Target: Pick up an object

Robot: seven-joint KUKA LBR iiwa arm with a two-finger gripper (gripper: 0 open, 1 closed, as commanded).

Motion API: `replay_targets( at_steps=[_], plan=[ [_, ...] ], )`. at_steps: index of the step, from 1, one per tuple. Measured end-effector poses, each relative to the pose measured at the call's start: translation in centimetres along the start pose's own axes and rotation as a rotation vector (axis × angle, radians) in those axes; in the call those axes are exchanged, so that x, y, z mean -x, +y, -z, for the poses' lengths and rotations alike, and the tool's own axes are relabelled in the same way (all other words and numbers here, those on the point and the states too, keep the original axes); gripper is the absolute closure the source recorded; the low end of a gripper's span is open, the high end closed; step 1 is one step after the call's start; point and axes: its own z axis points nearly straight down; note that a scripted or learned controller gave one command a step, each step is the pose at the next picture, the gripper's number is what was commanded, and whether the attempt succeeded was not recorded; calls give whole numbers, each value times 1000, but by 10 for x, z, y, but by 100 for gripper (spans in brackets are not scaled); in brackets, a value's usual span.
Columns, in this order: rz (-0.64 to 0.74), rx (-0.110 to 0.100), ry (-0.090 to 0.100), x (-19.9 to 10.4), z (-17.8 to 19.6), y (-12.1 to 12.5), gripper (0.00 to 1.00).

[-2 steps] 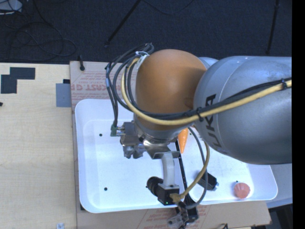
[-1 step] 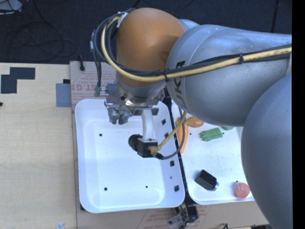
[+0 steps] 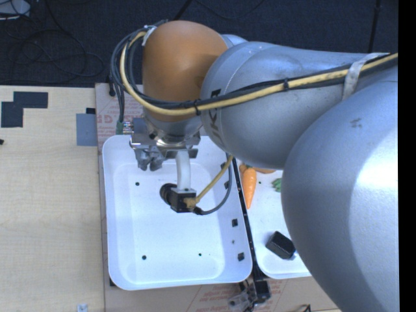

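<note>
— Over the left bin [image 3: 162, 252], near its back wall: the gripper [image 3: 150, 160], low; cannot tell whether clenched or released.
— Targets elsewhere: carrot [image 3: 248, 184] and black block [image 3: 281, 245], both in the right bin [image 3: 263, 216].
— Lift above both bin walls first, cross, then drop square over the carrot.
— Open floor leftward; crowded rightward beneath the arm [image 3: 312, 96].

No legible txt; cardboard [image 3: 214, 296] print too blurry
</note>
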Motion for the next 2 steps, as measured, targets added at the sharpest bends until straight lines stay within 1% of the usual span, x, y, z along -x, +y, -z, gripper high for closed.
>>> replay_targets(
  at_steps=[1,2],
  plan=[
    [-1,11,5,2,151,0,100],
    [0,-4,-1,2,151,-60,100]
  ],
)
